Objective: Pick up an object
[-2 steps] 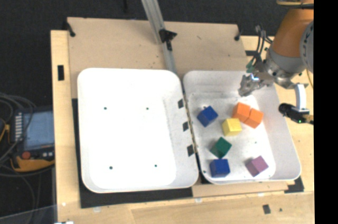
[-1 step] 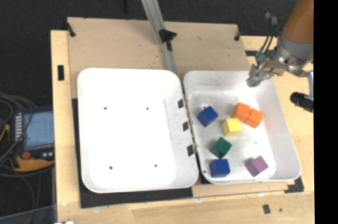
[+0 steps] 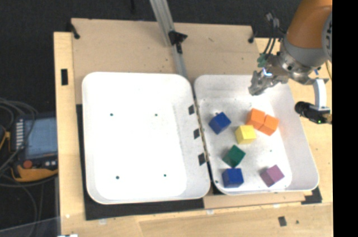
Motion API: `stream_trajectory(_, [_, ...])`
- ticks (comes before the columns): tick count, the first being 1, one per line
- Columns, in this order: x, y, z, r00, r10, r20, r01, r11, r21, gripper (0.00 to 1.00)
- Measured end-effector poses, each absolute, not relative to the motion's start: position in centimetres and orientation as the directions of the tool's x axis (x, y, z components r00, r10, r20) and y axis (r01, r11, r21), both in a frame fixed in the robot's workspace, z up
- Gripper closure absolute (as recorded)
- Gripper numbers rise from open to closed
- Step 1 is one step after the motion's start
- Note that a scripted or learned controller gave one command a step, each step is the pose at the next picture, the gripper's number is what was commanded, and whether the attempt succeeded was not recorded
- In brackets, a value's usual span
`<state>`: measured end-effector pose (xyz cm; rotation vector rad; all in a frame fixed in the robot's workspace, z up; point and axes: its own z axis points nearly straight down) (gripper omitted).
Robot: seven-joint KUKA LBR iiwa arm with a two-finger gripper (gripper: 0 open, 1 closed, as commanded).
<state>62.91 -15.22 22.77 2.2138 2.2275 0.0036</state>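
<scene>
Above the right-hand bin (image 3: 296, 118), near its far edge, the tool (image 3: 258, 86) hangs at the end of the grey arm (image 3: 302, 54), whose orange band (image 3: 310, 18) shows higher up at the right. Whether the tool's tips are apart or together cannot be told at this size, and no block is seen between them. Six blocks lie on the floor of that bin, all nearer the camera than the tool. An orange block (image 3: 263, 121) lies closest to it, touching or just beside a yellow block (image 3: 245, 134). A blue block (image 3: 220, 122) sits to the left, near the bin's inner wall. A green block (image 3: 234, 156) lies in the middle, with a second blue block (image 3: 232, 176) just below it and a purple block (image 3: 272, 175) to the right of that. The left-hand bin (image 3: 140, 135) stands alongside on the counter (image 3: 128, 46).
</scene>
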Motion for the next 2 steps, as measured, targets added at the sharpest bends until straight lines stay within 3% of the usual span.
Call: stream_trajectory(2, [58.6, -6.4, 24.1, -0.006, 1.000, 0.001, 1.000, 0.006, 0.000, 1.00])
